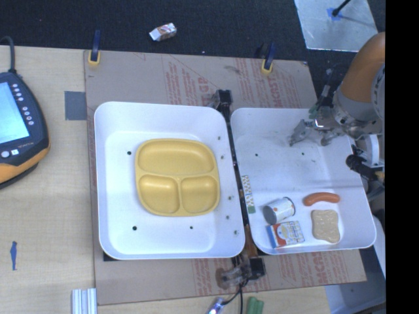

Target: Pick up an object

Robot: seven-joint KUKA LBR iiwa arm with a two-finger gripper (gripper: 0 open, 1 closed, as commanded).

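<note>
Four candidates in the right bin [262, 175], all grouped at its near end: can [280, 209] on its side, carton [287, 233] lying flat just in front of it, sausage [321, 199] to the right, bread slice [325, 226] below the sausage. Gripper [315, 133] at the far end of the same bin, well apart from all four, fingers spread, nothing between them. Left bin [111, 175] bearing only a yellow tray [177, 176] with three compartments. Can: probably light, stiff, smooth and prone to roll; best taken across the round body, fingers square to its axis. Sausage: likely toy plastic, light, slick, narrow; best pinched across its middle. Bread: flat and thin, little height to catch, likely to slip under the fingertips; edges the only hold. Carton: flat too, touching or nearly touching the can, so crowded on one side. Sausage or can likely the easiest pick; neither looks fragile. Risk with the can: rolling away toward the carton on an off-centre close.
</note>
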